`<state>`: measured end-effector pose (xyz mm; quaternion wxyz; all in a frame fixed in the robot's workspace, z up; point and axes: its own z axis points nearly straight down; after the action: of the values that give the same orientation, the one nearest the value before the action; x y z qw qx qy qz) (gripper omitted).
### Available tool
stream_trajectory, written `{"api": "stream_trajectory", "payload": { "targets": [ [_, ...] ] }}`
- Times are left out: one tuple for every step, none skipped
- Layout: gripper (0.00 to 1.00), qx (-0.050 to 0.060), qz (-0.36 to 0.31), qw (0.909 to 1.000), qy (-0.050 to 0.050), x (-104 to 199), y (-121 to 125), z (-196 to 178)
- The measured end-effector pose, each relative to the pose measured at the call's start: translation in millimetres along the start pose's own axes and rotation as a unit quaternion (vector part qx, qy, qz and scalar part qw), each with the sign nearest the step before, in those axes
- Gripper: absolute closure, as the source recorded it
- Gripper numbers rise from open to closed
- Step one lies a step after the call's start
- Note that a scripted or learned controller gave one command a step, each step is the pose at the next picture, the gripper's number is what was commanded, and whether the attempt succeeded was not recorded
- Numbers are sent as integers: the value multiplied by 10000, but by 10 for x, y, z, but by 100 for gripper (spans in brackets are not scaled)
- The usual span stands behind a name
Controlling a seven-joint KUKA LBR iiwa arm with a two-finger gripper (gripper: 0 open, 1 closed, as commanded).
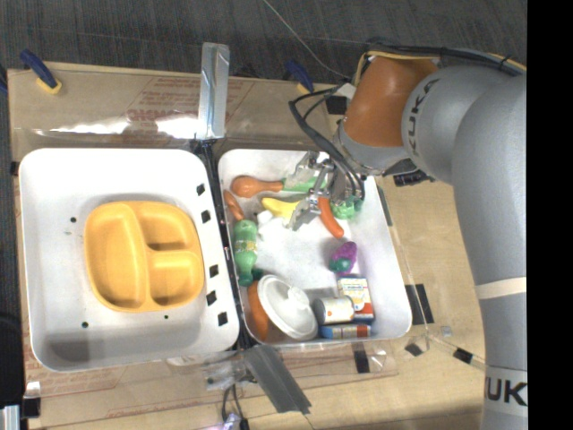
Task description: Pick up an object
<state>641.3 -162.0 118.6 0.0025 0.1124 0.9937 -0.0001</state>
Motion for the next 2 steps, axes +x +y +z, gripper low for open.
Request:
{"api": "stream_trajectory", "payload": {
  "targets": [
    [0, 0, 159, 9999, 18, 542, -618, 255],
    [0, 0, 576, 9983, 36, 656, -348, 266]
  ]
}}
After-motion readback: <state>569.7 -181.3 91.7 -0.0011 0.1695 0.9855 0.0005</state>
